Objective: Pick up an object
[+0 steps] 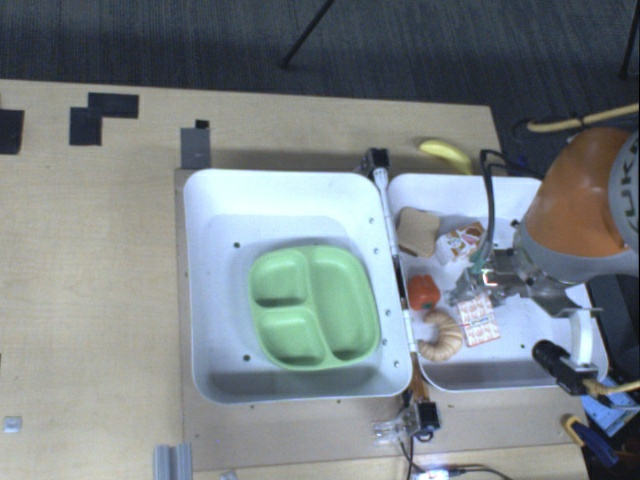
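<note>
Claw point(478, 286) is down low in the right bin point(505, 373), right over a small red-and-white packet point(477, 321), but can't tell if it's spread or pinched. Tomato-looking red thing point(423, 290) and a croissant-ish pastry point(441, 336) sit just left of it. Nothing's visibly lifted, so I'd say the pick isn't done yet. Green tray point(312, 305) sits in the left bin point(215, 268).
</note>
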Tool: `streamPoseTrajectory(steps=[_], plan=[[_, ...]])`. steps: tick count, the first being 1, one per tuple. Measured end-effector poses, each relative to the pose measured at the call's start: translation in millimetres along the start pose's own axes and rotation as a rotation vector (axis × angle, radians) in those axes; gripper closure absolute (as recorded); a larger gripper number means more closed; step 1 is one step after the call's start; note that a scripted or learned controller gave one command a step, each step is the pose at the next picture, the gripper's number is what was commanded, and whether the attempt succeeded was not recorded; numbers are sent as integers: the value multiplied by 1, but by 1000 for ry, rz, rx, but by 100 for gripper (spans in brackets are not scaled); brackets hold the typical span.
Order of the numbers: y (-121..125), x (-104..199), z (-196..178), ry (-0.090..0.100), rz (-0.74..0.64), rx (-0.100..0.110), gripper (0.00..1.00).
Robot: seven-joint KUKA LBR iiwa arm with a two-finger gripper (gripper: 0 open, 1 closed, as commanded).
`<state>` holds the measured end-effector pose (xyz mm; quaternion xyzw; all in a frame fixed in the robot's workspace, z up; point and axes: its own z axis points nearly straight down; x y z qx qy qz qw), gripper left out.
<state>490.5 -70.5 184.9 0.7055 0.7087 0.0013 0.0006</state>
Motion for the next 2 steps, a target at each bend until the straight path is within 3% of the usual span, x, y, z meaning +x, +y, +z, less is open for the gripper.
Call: streamPoseTrajectory(steps=[1,2], plan=[[58,50,1,0,-1,1,100],[-3,71,-34,1,-2,2,100]])
